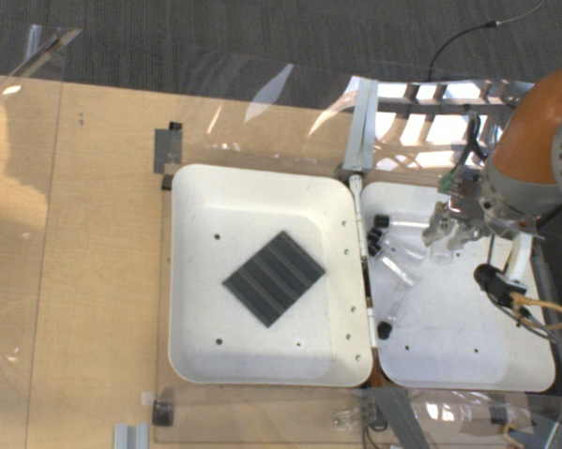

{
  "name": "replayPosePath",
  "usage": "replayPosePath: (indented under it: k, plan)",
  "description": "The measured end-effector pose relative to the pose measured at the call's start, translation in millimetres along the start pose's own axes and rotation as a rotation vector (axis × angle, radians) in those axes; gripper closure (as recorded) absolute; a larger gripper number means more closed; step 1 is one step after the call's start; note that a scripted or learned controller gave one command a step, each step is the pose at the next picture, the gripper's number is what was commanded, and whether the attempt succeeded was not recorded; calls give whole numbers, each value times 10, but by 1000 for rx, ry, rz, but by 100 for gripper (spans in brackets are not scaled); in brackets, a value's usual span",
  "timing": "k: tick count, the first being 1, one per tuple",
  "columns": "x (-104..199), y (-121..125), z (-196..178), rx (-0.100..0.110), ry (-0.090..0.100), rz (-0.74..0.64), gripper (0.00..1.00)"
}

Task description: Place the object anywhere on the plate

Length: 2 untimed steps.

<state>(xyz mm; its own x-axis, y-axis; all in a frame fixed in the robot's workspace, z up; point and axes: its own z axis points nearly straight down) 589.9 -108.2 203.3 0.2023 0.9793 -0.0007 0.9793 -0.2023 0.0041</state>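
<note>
Gripper: hangs over the upper part of the right bin, fingers pointing down and to the left; the fingertips are small and blurred, so whether they are spread or pressed together cannot be told. Nothing can be seen between them.
Arm: grey, with the orange band directly above and right of the gripper; it enters from the right.
Cable: a black and tan loop hangs just below and right of the gripper, over the right bin.
Right bin: white, shallow, lying beneath the gripper.
Object: a clear, faint piece lies on the right bin's floor, down and left of the gripper, near but apart from it; its outline is hard to make out.
Black bits: small dark pieces left of the gripper, near the bin's left wall; another sits lower by the same wall.
Left bin: white, well left of the gripper.
Plate: dark grey ribbed square, turned like a diamond, lying flat mid left bin, well apart from the gripper.
</note>
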Motion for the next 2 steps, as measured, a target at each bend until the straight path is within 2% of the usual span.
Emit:
replayPosePath:
  k: [1, 2]
  plan:
    - [680, 576, 185, -1, 2, -346, 100]
    - [1161, 576, 180, -2, 2, -389, 100]
